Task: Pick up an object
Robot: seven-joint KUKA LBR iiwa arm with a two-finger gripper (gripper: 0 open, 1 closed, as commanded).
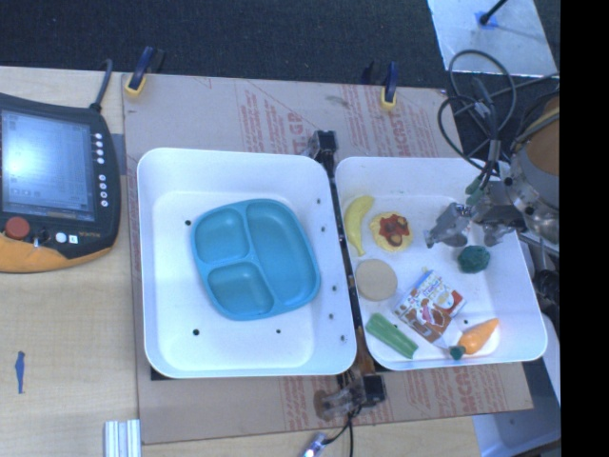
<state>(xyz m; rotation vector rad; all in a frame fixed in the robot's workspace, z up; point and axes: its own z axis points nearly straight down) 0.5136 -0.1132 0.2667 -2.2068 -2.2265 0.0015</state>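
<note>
While nothing sits between my fingers yet, the layout tells me where the work is. Far left on the bench lies a teach pendant point(52, 184), well out of my way. Next comes the left bin point(166, 350), holding a blue divided plate point(255, 257) flat in its middle, apart from everything else.

All the loose pieces lie in the right bin point(533, 336), which is on my side, so that is where I judge a pick must come from. A yellow banana point(357, 222) lies along its left wall, a small pizza piece point(392, 230) just beside it, and a tan round disc point(375, 279) below them. Lower down are a green block point(391, 335), a printed packet point(430, 305) tilted on the floor, and an orange carrot point(478, 335) near the front rim. A dark green lump point(474, 258) sits toward the right wall.

My gripper point(447, 228) reaches in from the right edge, low over the bin's upper right part, pointing leftward, near the green lump and the pizza piece. Whether my fingers are spread or pressed together, I cannot tell from this slant.
</note>
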